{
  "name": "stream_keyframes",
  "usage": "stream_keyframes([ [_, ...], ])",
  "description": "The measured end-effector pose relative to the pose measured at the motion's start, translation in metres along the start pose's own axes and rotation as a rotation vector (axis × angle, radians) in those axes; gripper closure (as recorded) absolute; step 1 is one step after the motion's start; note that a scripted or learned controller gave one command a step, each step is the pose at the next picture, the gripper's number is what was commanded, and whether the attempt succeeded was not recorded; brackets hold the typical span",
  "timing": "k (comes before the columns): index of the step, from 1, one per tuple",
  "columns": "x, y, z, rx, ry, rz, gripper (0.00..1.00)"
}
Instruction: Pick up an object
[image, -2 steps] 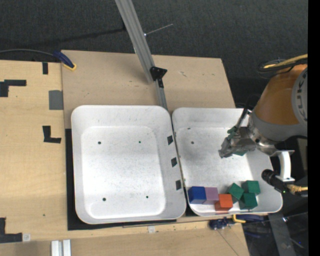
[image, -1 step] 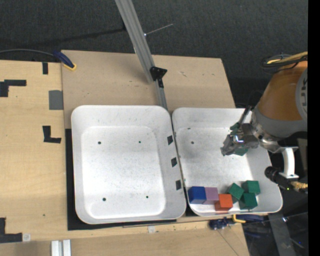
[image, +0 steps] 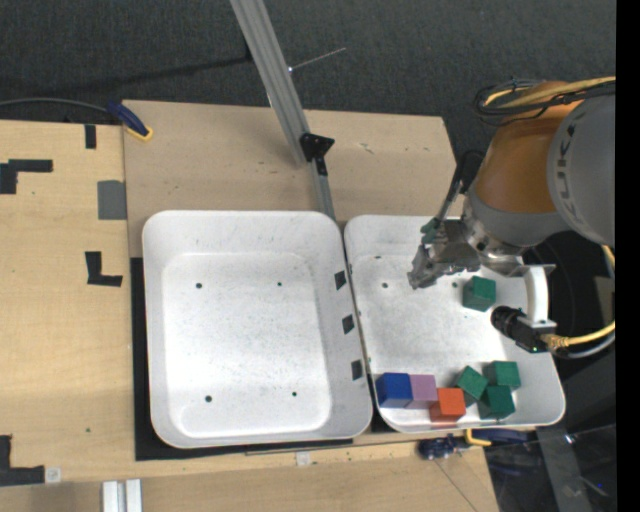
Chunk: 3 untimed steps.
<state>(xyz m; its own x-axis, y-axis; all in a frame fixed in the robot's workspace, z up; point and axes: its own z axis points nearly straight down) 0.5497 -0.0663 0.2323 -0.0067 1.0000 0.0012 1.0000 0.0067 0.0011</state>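
Note:
In the right bin (image: 400, 330), my gripper (image: 424, 272) hangs over the upper left part of the floor. A lone green block (image: 479, 292) lies just right of it, apart from it. Along the bin's near edge sits a cluster: a blue block (image: 394, 388), a lilac block (image: 423, 387), an orange block (image: 449, 402) and three green blocks (image: 496, 401). Nothing shows in the gripper.
The left bin (image: 240, 330) stands beside the right one, their rims meeting in the middle. A slanted metal bar (image: 290, 100) crosses the bench behind the bins. A black cable connector (image: 520, 328) hangs from the wrist over the right bin's right side.

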Motion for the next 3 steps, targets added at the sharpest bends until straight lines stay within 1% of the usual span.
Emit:
stream_keyframes([
  [1,0.049,0.022,0.010,0.003,0.000,0.000,1.00],
  [2,0.105,0.047,0.004,0.001,0.001,-0.001,1.00],
  [3,0.151,0.079,0.014,0.001,-0.001,0.001,1.00],
])
